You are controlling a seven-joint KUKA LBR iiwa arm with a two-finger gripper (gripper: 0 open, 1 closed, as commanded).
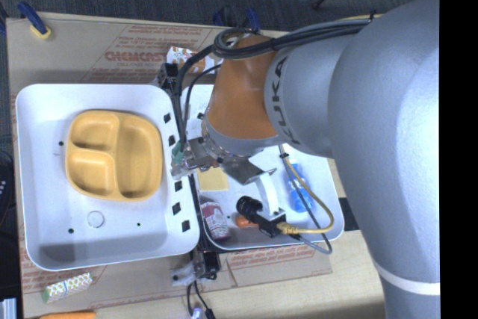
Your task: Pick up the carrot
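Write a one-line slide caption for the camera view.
KUKA arm reaches low over the right bin, hiding most of its contents; yellow divided plate sits in the left bin.

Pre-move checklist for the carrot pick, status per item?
1. Carrot located: cannot tell. A small orange bit shows in the right bin beside a black part of the arm; most of it is hidden.
2. Hand over the right bin: ok. The arm hangs above it.
3. Hand state: cannot tell, the wrist hides it.
4. Neighbours near the target: not ok. A small can and a blue item lie close.
5. Left bin out of the way: ok. It holds a yellow tray, apart from the arm.
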